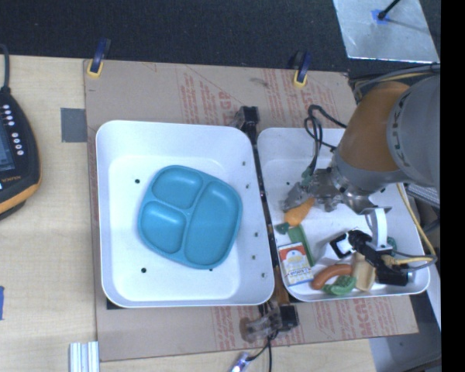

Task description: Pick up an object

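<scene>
Pale wood table (46, 285) w/ a brown cardboard sheet (178, 84) laid over it. The sheet is pinned at the far edge by two clamps (98, 56) (300, 66), prob. so it can't slide under the bins. Dark floor (178, 14) runs behind, w/ a grey panel (380, 14) top right. A teach pendant (4, 157) sits at the table's left edge, well apart from the work.

Camera view: the left bin (108, 208) and right bin (283, 142) stand side by side, walls touching down the middle. The left bin holds one blue divided plate (190, 217), flat and roughly centred. It looks broad and shallow, so a poor candidate for a pinch.

Small stuff is all in the right bin, mostly crowded along the near wall: a small carton (294, 262), a sausage-like piece (331, 273), a green bit (342, 287) and a wood block (363, 273), touching or nearly so.

The arm (380, 130) reaches in from the right, over the right bin, w/ the tool (314, 194) low at the bin's left-middle. An orange piece (296, 214) lies just beside or under the tip, apart from the cluster. That likely makes it the target, since there's room around it.

Can't tell if the tool is apart or together; wrist hardware hides the tip. Can't tell either if it touches the orange piece. Looks like the approach or grasp stage, nothing lifted.
</scene>
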Controlling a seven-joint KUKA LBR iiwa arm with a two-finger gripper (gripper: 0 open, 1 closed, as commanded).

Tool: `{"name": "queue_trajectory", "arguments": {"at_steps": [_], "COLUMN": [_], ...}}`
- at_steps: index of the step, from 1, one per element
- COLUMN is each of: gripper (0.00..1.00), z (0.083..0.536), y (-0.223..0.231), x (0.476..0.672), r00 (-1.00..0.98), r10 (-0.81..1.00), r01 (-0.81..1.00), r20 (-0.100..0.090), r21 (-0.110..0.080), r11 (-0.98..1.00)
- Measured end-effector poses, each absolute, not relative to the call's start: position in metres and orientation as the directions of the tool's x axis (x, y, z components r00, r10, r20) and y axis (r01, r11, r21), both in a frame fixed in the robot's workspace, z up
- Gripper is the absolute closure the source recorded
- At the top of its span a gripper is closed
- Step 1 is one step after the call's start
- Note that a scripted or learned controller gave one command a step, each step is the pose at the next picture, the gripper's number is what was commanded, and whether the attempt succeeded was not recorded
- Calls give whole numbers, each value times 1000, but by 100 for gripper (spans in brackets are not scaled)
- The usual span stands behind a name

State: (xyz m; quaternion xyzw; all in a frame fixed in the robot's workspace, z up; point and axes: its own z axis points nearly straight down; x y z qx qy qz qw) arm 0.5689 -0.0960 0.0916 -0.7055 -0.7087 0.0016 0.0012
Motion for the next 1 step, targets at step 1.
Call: {"name": "queue_trajectory", "arguments": {"at_steps": [1], "gripper": [100], "z": [102], "y": [-97], "x": [569], "r00": [-7], "r10": [1000], "r01": [1000], "r20": [-3], "r21": [-5], "r11": [7]}}
